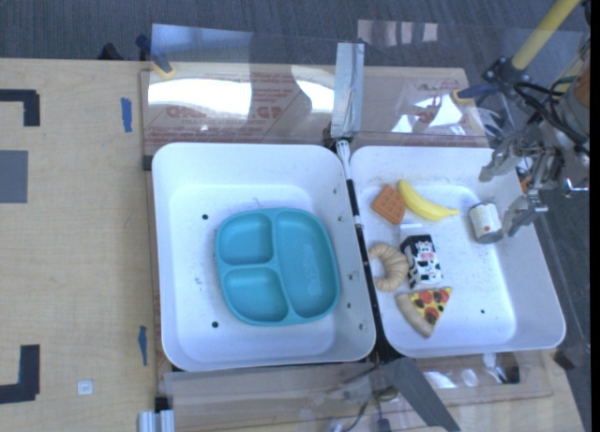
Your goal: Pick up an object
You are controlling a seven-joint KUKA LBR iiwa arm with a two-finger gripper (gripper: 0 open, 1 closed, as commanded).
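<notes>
Right bin [539,322], contents listed from the near edge back: pizza-slice toy [425,307], tip towards 6 o'clock; black-and-white cow-patterned carton [423,261] just beyond it; tan pretzel-like toy [387,266] touching the carton's 9 o'clock side; small white cylinder [484,220] lying on its side towards the 3 o'clock wall; orange waffle-like square [388,204] and yellow banana [425,202] side by side at the far end, the banana's long axis running roughly 10 to 4 o'clock. Left bin [178,233]: one teal three-compartment plate [277,265], set centrally. Gripper [518,216]: positioned at the 3 o'clock side of the right bin, just beside the white cylinder, which lies at its 9 o'clock; a light finger reaches down close to the cylinder's right end, near or perhaps touching. How far the gripper is spread cannot be told from this slant, and no item can be seen held. Nearest candidate for pickup, by judgement: the white cylinder, its axis roughly 9 to 3 o'clock; the banana is next, further towards 9 o'clock. Arm: enters from 3 o'clock, wrist hardware and cabling bunched above the bin's far right corner, tool angled down and towards 8 o'clock into the bin
</notes>
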